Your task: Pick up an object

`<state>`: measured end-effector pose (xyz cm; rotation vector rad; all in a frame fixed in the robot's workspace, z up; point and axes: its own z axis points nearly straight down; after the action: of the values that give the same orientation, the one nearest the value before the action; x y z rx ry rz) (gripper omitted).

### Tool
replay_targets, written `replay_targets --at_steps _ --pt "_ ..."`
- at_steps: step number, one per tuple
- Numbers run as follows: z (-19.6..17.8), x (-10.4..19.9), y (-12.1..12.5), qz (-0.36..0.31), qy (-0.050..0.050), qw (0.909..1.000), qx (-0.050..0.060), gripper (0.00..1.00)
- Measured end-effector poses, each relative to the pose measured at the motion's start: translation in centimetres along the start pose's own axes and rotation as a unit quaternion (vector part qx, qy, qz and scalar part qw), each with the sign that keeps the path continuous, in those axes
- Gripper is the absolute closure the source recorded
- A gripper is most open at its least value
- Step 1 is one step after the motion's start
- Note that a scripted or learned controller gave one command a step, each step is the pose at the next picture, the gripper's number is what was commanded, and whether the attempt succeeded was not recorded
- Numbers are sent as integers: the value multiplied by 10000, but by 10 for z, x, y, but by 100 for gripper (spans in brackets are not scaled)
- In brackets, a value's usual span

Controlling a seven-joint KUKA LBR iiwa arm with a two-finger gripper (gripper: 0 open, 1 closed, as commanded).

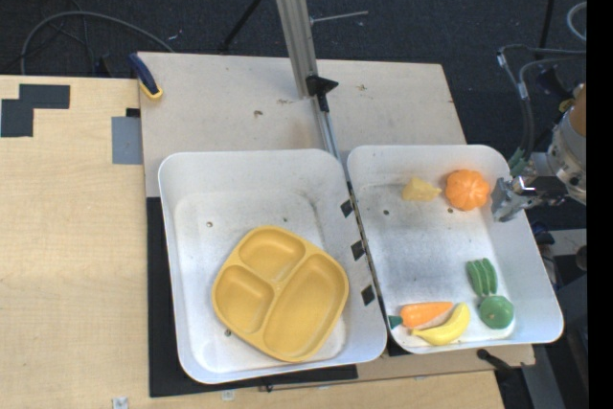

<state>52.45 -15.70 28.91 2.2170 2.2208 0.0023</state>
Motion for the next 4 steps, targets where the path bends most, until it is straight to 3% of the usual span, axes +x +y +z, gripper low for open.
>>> replay_targets --at_steps 3,4 --pt "39 150 -16 -14 17 10000 44 100" --pt "41 195 -33 -13 16 10000 46 100"
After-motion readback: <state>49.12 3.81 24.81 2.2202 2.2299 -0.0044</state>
